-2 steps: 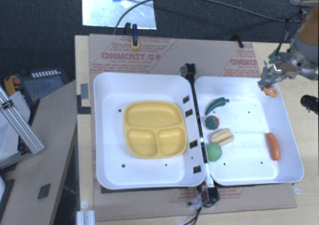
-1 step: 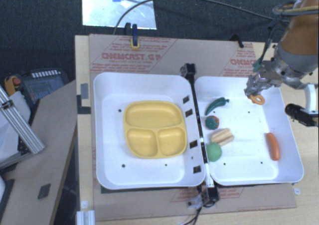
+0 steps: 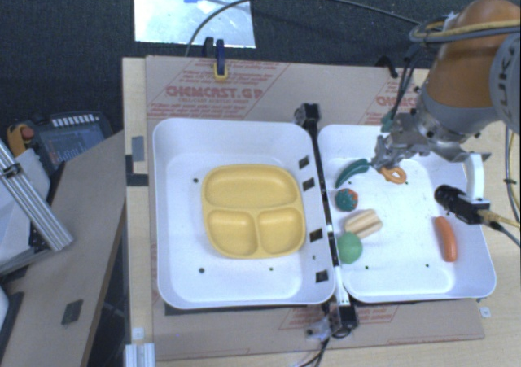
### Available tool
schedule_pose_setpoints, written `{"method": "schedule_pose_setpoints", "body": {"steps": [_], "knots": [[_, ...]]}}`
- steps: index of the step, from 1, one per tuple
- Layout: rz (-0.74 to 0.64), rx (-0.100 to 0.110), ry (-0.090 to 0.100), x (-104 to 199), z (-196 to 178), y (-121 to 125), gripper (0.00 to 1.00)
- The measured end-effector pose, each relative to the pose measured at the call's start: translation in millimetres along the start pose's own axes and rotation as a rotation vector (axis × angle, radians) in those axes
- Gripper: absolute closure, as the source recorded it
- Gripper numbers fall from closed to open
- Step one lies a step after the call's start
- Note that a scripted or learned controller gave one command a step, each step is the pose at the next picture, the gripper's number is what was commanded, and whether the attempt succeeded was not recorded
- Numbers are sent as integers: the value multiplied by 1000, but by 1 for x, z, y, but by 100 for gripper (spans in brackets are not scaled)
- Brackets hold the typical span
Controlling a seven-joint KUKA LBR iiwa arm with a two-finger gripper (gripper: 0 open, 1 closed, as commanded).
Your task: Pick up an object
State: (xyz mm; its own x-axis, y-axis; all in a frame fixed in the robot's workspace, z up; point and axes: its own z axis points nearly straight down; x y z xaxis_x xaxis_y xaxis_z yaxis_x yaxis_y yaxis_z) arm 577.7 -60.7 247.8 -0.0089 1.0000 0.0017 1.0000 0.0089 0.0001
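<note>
Over the right shallow white bin [image 3: 407,280], back half, the gripper [image 3: 389,159] sits low, right above a small orange ring-shaped piece [image 3: 396,175]. That's the likeliest pick target. It looks to be lying on the bin floor, not lifted. Can't tell whether the gripper is open or closed; the wrist body blocks that.

A dark green curved pepper-shaped toy [image 3: 352,170] lies just beside it, toward the divider. It's close enough that a sloppy descent could nudge it.

The other candidates are loose in the same bin:
- a small multicoloured ball [image 3: 348,198]
- a beige bread-roll-shaped toy [image 3: 364,223]
- a round green ball [image 3: 350,248]
- an orange-red sausage-shaped toy [image 3: 445,239], well apart on the far side

They are mostly spaced out, so single grabs are feasible. The roll and the green ball nearly touch.

The left white bin [image 3: 175,280] holds only a yellow three-compartment plastic plate [image 3: 251,211], flat and centred. It is wide and shallow-rimmed, so my read is that it's a poor fit for a two-finger pinch.

Judgement: approach phase, nothing picked yet. The ring is thin and flat, so there is a risk of a miss.
</note>
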Motion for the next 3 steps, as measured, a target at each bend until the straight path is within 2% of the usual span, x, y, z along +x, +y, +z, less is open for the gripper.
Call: {"method": "schedule_pose_setpoints", "body": {"steps": [1, 2, 3], "knots": [[0, 0, 0, 52, -5, -17, 100], [-1, 1, 1, 105, 11, -32, 100], [-1, -1, 0, 164, 14, -34, 100]]}}
